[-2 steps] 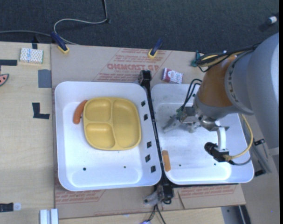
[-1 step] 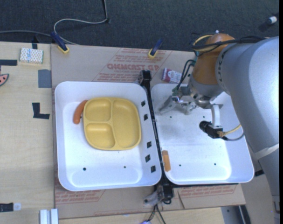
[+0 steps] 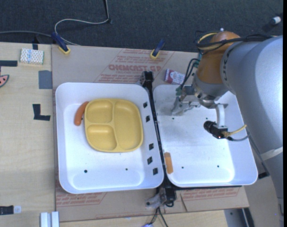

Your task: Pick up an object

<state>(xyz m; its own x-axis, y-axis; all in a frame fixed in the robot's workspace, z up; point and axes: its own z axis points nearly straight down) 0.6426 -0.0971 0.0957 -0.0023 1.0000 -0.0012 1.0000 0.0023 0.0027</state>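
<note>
Bench (image 3: pixel 20 141): pale wood top, with a brown cardboard sheet (image 3: pixel 119 67) laid under both bins.
Far left: a small white patterned block (image 3: pixel 31 56) lay near the back edge; black tape marks (image 3: pixel 39 112) sat here and there on the wood.
Clamps: one blue-and-yellow clamp (image 3: pixel 61 43) at the cardboard's back left corner, a second clamp (image 3: pixel 158 49) further right along the back edge.
Left bin (image 3: pixel 105 176): shallow, white.
Sausage (image 3: pixel 80 113): orange-red, lay in the left bin, touching the plate's left rim.
Plate (image 3: pixel 114 125): yellow, three compartments, sat flat in the upper middle of the left bin.
Divide: black clips (image 3: pixel 151 147) ran along the seam between the two bins.
Carrot piece (image 3: pixel 168 162): small, orange, lay at the left wall of the right bin, toward the front.
Packet (image 3: pixel 173 76): small, red and white, lay on the cardboard just behind the right bin.
Right bin (image 3: pixel 214 171): white, floor lightly scuffed.
Gripper (image 3: pixel 180 106): low over the back left part of the right bin, fingers pointing down and left; open or closed, cannot tell. Nothing seen between them.
Arm (image 3: pixel 249 74): grey, orange band above the wrist, came in from the right over the right bin; a black fitting with a yellow cable (image 3: pixel 219 129) hung beneath it.
</note>
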